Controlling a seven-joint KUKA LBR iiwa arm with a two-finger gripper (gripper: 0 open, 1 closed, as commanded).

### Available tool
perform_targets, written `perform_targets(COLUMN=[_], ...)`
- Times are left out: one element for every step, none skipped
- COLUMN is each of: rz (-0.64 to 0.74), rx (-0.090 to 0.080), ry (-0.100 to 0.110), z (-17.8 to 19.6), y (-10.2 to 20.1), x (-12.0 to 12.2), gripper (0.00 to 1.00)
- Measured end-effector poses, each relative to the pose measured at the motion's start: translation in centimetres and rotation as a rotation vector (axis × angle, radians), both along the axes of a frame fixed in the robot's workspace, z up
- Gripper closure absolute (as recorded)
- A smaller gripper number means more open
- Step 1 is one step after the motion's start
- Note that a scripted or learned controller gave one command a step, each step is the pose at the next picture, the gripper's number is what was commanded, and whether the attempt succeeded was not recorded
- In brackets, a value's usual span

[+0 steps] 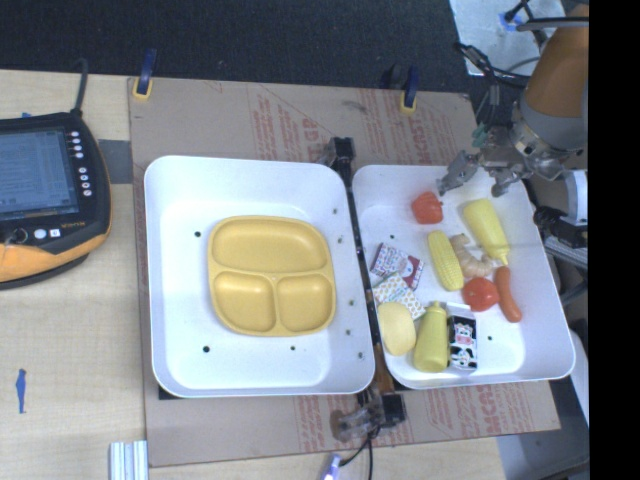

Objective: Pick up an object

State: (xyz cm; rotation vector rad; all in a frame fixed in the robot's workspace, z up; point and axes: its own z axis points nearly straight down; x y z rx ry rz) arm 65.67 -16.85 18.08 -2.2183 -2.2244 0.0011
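My gripper (481,175) hangs over the far end of the right bin (550,353), its two fingers (454,177) spread open with nothing between them. Just below and left of it lies a small red tomato (427,208). Below and right of it a yellow corn cob (487,229) lies at a slant. Further down the bin are a second corn cob (445,259), a beige lump (473,259), another red tomato (480,293), an orange carrot (508,295), two small packets (394,266), a pale yellow lemon (396,328), a yellow bottle (432,337) and a small milk carton (461,341).
The left bin (180,358) holds a yellow divided plate (272,273). A tablet controller (45,198) lies on the bench at the far left. Clamps (405,86) hold the cardboard sheet at the back. The arm's orange band (558,68) rises at the upper right.
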Motion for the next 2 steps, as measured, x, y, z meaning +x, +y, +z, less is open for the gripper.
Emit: perform_targets(rz=[0.002, 0.004], rx=[-0.001, -0.002], ry=[0.003, 0.003], z=[-8.9, -7.8], y=[-4.4, -4.5], x=[-3.1, -3.1], gripper=[0.00, 1.00])
